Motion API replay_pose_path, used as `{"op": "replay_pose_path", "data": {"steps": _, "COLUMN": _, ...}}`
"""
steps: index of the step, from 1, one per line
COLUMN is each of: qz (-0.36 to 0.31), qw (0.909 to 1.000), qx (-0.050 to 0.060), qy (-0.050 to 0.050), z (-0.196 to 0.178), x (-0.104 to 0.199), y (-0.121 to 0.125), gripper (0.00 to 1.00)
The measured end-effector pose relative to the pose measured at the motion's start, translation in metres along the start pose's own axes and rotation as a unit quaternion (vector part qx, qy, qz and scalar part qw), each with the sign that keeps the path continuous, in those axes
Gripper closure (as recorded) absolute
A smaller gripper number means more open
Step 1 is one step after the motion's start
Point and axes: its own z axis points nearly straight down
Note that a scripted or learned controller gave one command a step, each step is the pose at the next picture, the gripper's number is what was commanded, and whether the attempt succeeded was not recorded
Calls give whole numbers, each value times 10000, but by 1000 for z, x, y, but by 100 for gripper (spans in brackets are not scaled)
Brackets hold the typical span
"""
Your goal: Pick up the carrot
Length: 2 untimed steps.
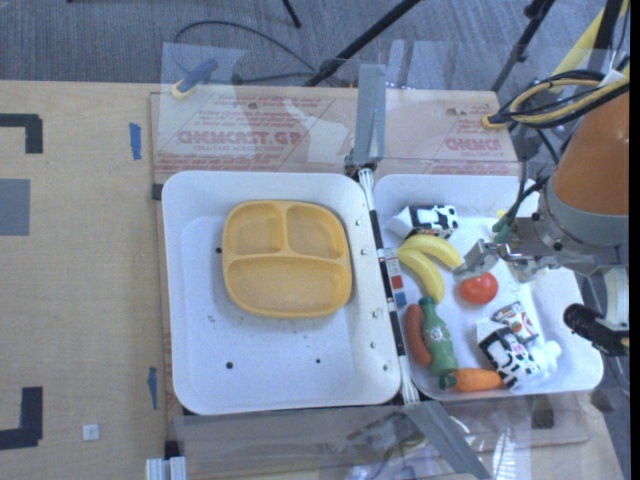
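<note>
Carrot (478, 379) lies against the right bin's (590, 368) near rim; fingers (487, 251) state unclear, above the tomato (478, 288).

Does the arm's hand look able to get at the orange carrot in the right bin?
Probably yes, but tight: the small orange carrot lies uncovered on top at the right white bin's near edge, with the green bottle and black-and-white cow toy close alongside. The hand is above the red tomato.

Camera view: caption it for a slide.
Gripper hovers above the tomato; carrot lies untouched at right bin's near edge.

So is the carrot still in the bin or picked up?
In the bin. The carrot lies flat by the right bin's front edge, away from the end effector.
</note>
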Motion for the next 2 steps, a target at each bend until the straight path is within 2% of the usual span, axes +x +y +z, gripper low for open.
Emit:
{"op": "replay_pose_path", "data": {"steps": 1, "qz": 1555, "qw": 9878, "qx": -19, "qy": -4, "z": 97, "x": -27, "y": 62, "gripper": 0}}
{"op": "replay_pose_path", "data": {"steps": 2, "qz": 2951, "qw": 9555, "qx": 17, "qy": 5, "z": 131, "x": -5, "y": 58, "gripper": 0}}
